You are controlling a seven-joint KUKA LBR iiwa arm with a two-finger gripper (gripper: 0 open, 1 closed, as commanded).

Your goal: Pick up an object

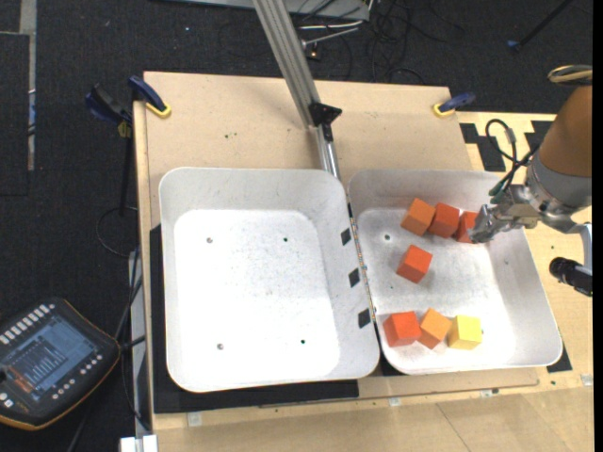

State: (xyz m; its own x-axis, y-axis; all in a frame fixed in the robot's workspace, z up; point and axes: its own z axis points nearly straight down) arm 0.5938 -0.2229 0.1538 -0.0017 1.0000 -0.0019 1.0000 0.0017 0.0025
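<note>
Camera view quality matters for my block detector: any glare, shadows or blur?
Camera view: even, soft light; the right bin looks bright but not washed out; blocks like the yellow block cast faint shadows; edges are fairly sharp, though the gripper area is small and indistinct.

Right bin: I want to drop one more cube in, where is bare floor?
In the right bin, bare floor lies between the lone orange cube and the near row ending in the yellow cube. The far side is crowded with cubes by the gripper.
</note>
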